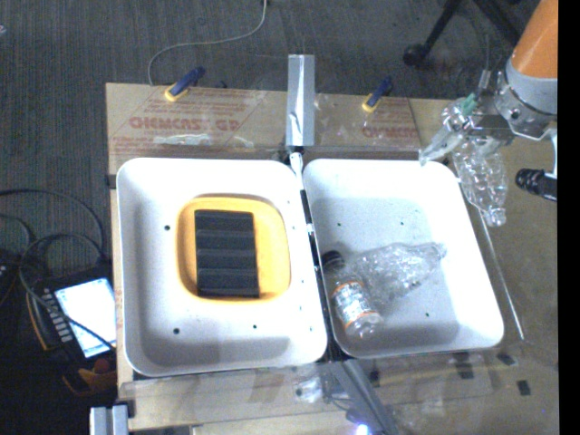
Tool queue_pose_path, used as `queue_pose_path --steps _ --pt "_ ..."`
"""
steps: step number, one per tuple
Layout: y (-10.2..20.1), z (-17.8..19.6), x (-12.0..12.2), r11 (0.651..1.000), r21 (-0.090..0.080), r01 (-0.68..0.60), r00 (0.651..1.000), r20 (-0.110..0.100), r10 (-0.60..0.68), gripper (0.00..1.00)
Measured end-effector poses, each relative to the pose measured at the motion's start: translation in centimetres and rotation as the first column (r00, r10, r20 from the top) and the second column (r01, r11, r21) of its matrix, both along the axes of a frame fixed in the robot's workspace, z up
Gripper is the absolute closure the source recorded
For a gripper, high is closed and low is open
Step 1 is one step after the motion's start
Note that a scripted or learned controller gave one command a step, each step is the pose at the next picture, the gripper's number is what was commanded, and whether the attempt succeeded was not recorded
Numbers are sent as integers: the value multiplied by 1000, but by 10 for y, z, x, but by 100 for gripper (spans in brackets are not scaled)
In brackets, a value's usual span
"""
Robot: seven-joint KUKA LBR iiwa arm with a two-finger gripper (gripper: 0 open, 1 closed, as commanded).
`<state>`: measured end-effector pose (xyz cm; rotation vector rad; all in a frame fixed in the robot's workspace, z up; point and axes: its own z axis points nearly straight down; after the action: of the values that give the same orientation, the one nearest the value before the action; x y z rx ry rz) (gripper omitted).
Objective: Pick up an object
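Observation:
My gripper (pixel 467 132) is at the upper right, above the far right corner of the right bin (pixel 399 181). A crumpled clear plastic piece (pixel 482 179) sits directly under it. The top of this piece meets the gripper and its lower end overlaps the bin's right rim. I cannot tell whether it is gripped. A clear plastic bottle (pixel 385 279) with an orange label and a dark cap lies on its side in the near half of the right bin. In the left bin (pixel 145 243), a yellow tray (pixel 186 243) holds a black ridged block (pixel 227 252).
A metal divider post (pixel 300 98) stands at the back between the bins. Two yellow-and-blue clamps (pixel 184 83) hold the board behind them. Cables and a lit device (pixel 82 306) lie on the floor to the left. Chair legs (pixel 453 16) are at the back right.

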<state>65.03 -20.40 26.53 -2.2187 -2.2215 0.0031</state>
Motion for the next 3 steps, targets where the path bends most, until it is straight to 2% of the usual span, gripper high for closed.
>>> queue_pose_path --steps 1,2,3 --pt "-19 -103 -92 1000 0 -12 1000 -1 12 0" --pt "-8 -172 -97 977 -1 -213 977 17 213 0" --pt "-8 -162 -96 977 -1 -212 977 22 212 100"
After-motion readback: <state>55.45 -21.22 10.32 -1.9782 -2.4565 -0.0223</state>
